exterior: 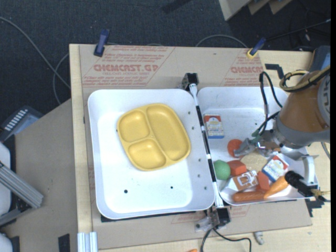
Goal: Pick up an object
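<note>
Gripper (245, 148) sits low beside the small red ball (234, 146), prob. lining up a grab; can't tell if fingers open or closed.

A yellow three-part tray (153, 136) is showing bright against the left white bin (100, 156). In the right white bin (231, 101), a green ball (222, 169), an orange carrot (274, 187) and a red-and-white carton (213, 126) are showing. The tan bench (131, 62) is bearing red lettering.
</note>
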Motion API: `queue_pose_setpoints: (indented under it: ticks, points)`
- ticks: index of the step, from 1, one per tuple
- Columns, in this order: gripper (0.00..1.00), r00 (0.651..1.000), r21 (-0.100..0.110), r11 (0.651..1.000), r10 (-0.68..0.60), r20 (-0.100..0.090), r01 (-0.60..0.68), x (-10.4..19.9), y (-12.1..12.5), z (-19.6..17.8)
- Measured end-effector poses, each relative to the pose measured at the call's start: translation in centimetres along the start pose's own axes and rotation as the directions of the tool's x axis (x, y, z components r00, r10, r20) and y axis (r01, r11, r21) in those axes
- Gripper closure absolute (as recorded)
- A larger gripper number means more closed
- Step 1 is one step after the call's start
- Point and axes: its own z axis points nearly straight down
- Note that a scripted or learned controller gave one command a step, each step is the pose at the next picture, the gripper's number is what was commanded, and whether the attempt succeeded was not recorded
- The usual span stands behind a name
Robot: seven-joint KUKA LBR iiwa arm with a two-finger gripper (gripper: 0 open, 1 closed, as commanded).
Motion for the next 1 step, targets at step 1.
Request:
queue_pose_setpoints:
  ticks: [1]
  points:
    - [0.0,1.0,-0.002,1.0,-0.003,-0.002,0.003,5.74,4.91,-0.01]
